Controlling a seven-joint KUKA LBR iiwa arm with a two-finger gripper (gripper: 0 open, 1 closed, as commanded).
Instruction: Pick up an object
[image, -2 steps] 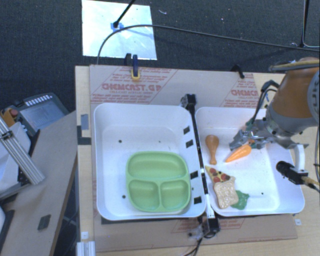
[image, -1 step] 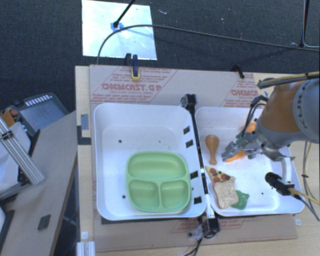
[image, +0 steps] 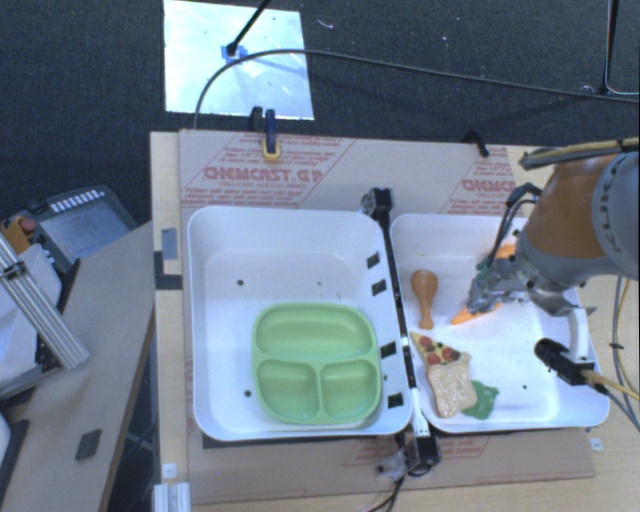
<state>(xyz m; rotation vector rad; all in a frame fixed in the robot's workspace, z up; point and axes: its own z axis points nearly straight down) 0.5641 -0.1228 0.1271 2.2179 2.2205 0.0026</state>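
2 white bins sit on the tabletop (image: 120, 330). Inside the right bin (image: 575, 410), the gripper (image: 482, 300) is low over an orange carrot-like piece (image: 463, 317); its grip state I cannot tell. Nothing looks lifted, so grasping and raising remain.

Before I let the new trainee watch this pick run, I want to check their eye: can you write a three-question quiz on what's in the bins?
1. True or false: the green divided tray lies in the right bin.
2. Which item lies nearest the pincer? A) slice of toast B) orange carrot-like piece C) pizza slice
3. Fill in: the brown drumstick-shaped toy lies near the ___ wall of the right bin.

Key: 1 false, it lies in the left bin. 2 B. 3 left.
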